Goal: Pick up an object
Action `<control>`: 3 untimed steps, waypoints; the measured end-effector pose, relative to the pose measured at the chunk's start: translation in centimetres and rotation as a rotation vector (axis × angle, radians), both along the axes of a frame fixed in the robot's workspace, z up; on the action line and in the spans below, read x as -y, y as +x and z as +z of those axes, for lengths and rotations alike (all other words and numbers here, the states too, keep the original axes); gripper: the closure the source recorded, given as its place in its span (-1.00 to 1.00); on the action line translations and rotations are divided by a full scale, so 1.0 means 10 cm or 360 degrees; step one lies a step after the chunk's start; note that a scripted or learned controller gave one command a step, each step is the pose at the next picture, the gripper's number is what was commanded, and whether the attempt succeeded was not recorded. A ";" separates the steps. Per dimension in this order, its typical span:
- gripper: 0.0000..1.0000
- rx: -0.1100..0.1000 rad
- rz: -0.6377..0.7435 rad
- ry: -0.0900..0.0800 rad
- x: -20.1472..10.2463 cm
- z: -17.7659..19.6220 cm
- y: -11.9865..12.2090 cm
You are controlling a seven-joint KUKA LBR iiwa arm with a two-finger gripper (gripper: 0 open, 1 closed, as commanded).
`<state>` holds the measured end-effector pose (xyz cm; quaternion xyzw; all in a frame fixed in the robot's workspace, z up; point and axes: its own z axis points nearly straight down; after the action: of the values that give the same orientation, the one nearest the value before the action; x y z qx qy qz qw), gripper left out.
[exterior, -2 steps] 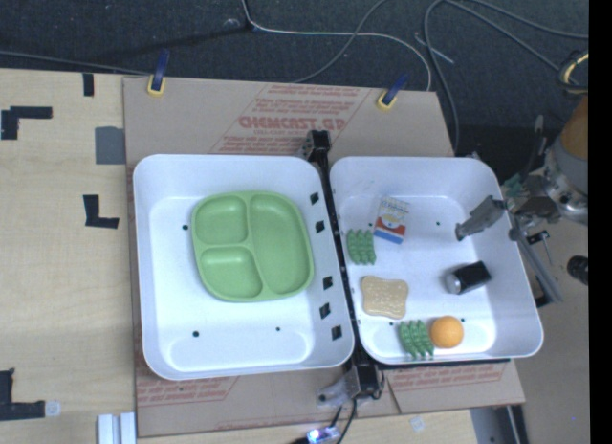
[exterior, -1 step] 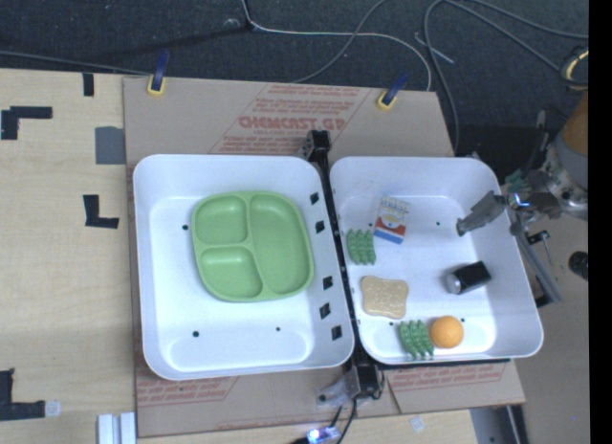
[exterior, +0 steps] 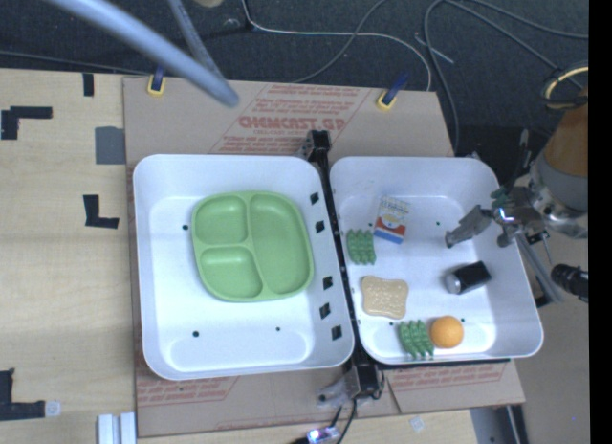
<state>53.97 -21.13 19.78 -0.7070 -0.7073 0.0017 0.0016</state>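
The right bin [exterior: 435,176] holds several small objects. A white, blue and red carton [exterior: 391,219] lies near its middle, with a green ridged piece [exterior: 360,246] to its left. A slice of toast [exterior: 384,296] lies further to the front. At the front sit another green ridged piece [exterior: 414,337] and an orange ball [exterior: 447,332]. A black cylinder [exterior: 467,277] lies on the right side. My gripper [exterior: 486,223] hangs over the bin's right side, just behind and above the black cylinder, with nothing seen in it.
The left bin [exterior: 153,241] holds a green divided plate [exterior: 252,245]. A black clip [exterior: 316,143] joins the bins at the back. Cables run over the dark surface behind, and a grey pole crosses the top left corner.
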 end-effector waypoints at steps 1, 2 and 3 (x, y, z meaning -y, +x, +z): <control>-1.00 -0.0001 0.0003 0.0001 -0.04 -0.52 0.09; -1.00 -0.0001 0.0002 0.0001 -0.09 -0.97 0.07; 1.00 0.0003 0.0003 0.0001 -0.10 -0.85 0.08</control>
<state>54.75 -20.17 11.30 -0.7063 -0.7079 0.0008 0.0013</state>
